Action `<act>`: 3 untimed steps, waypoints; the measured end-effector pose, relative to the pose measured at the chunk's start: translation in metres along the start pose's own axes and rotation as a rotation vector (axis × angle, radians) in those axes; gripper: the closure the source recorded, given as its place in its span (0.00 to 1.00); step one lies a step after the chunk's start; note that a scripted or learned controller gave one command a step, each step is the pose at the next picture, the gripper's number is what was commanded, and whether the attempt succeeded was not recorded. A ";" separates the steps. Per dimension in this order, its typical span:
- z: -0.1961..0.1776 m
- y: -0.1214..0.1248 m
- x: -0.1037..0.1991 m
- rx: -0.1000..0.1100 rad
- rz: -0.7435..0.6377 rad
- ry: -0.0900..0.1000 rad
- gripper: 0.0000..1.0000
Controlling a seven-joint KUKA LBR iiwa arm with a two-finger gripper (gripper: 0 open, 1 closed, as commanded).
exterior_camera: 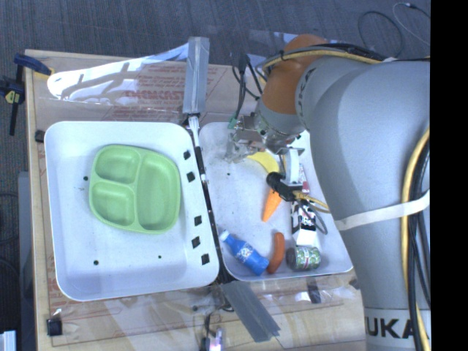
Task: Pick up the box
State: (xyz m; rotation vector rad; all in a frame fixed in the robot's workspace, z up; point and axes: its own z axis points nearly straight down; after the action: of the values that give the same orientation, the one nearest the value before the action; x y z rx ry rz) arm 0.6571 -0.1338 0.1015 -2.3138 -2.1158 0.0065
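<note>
A narrow white box with dark and red print lies lengthwise along the right side of the right bin, partly under the arm. My gripper hangs low over the bin's far left corner, left of a yellow banana and well apart from the box. Nothing shows between its fingers. The grey arm with its orange band hides the bin's right wall.
An orange carrot lies beside the box. A blue bottle, a red sausage-shaped toy and a green can sit at the near edge. The left bin holds a green divided plate.
</note>
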 end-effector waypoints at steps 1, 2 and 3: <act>-0.052 0.005 -0.067 -0.005 0.123 -0.001 1.00; -0.052 0.005 -0.066 -0.005 0.122 0.000 0.00; -0.015 -0.026 -0.032 -0.002 0.311 0.001 0.00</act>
State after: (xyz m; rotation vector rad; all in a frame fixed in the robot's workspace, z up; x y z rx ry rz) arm 0.6281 -0.1630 0.1165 -2.6146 -1.7328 0.0056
